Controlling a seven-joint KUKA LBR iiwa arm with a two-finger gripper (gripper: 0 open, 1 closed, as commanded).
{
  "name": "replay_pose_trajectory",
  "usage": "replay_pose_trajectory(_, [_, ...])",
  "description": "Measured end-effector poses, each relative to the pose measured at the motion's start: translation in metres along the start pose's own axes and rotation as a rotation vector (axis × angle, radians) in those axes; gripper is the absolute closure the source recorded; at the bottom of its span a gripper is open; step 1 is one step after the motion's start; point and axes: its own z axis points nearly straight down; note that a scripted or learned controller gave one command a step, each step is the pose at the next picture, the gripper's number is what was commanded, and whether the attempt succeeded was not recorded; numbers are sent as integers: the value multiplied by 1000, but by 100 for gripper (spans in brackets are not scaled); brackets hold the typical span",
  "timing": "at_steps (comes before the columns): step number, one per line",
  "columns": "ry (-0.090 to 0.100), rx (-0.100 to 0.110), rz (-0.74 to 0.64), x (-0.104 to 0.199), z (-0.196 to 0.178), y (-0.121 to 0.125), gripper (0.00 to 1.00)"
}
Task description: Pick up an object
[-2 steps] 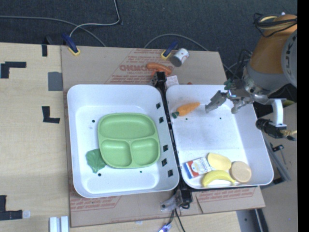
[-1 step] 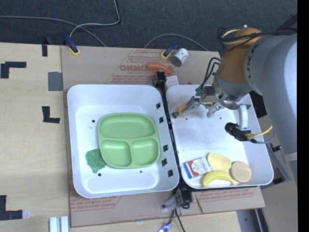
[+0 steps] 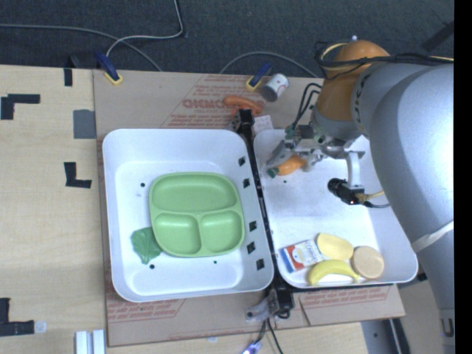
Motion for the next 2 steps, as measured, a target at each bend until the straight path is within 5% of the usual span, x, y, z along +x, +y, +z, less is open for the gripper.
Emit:
replay_pose_trajectory(1, [-2, -1, 2, 7, 1, 0, 0])
replay_pose_trajectory(2, [0, 17, 4, 7, -6, -3, 100])
